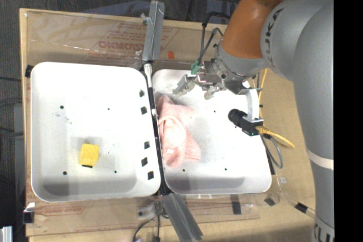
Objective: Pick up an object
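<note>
Where right bin (249, 178) begins, pink cloth (176, 134) — crumpled, soft-folded

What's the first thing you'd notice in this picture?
The big grey arm with its orange band reaches in from the right, its hand over the right bin. A crumpled pink cloth lies along that bin's left side, and a small yellow block sits in the left bin.

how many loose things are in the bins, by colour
yellow: 1, the block in the left bin
pink: 1, the cloth in the right bin
total: 2
</note>
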Action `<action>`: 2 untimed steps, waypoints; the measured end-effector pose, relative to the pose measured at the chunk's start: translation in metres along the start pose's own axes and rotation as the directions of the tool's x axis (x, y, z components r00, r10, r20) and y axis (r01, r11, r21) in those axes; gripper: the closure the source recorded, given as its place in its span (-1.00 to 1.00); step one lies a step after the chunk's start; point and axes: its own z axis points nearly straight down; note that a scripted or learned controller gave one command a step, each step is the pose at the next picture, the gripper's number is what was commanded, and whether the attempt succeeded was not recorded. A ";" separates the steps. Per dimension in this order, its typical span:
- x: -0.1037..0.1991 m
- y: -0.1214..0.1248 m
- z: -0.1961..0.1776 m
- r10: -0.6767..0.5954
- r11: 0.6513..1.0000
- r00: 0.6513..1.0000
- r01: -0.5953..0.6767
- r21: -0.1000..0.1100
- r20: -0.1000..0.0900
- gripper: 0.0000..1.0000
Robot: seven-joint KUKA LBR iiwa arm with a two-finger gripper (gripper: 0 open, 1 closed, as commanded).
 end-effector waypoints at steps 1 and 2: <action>0.012 0.017 -0.047 -0.031 1.000 1.000 0.031 -0.004 0.001 -1.00; -0.003 0.037 0.105 -0.020 1.000 1.000 0.020 -0.003 0.001 -1.00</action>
